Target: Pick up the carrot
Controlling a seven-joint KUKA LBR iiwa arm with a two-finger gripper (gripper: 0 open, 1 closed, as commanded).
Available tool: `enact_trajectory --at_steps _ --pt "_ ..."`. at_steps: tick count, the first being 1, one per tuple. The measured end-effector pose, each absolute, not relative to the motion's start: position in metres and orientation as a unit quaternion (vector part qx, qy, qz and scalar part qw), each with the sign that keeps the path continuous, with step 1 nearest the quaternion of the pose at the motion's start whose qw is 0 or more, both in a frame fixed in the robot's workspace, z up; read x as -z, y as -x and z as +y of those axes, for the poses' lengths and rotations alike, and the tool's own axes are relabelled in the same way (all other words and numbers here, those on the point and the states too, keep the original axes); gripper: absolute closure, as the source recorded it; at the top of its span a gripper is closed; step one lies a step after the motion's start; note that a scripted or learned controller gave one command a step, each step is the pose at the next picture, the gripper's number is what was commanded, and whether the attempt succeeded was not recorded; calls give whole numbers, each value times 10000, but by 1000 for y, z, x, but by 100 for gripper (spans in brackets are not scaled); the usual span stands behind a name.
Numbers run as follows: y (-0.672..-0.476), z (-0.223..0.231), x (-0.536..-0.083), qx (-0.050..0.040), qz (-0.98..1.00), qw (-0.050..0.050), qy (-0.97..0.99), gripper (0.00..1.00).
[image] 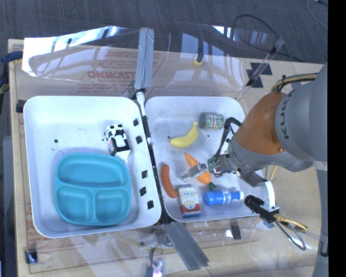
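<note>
The carrot (190, 158) is a short orange piece lying in the middle of the right bin (242, 111), running diagonally toward the lower right. My gripper (199, 169) comes in from the right and sits low right over the carrot's middle. Its metal tip covers that part, so orange shows on both sides, above-left and below-right of the tip. The grey arm with its orange band (262, 131) hangs over the right side of this bin.
Around the carrot lie a yellow banana (184, 137), a small can (211, 120), a reddish sausage (168, 181), a juice box (188, 201) and a blue bottle (222, 198). The left bin (46, 114) holds a blue divided plate (75, 180) and a black-and-white cow toy (116, 138).
</note>
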State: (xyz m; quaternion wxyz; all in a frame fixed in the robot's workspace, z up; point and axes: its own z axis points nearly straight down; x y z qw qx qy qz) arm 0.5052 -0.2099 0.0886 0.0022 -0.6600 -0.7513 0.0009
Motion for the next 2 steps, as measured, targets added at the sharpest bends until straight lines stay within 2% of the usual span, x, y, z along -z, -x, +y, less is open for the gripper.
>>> enact_trajectory --at_steps 1,2 --pt "-506 -211 -95 -20 -7527 35 6583 100" --pt "-515 -115 -212 -11 -7768 16 6297 100"
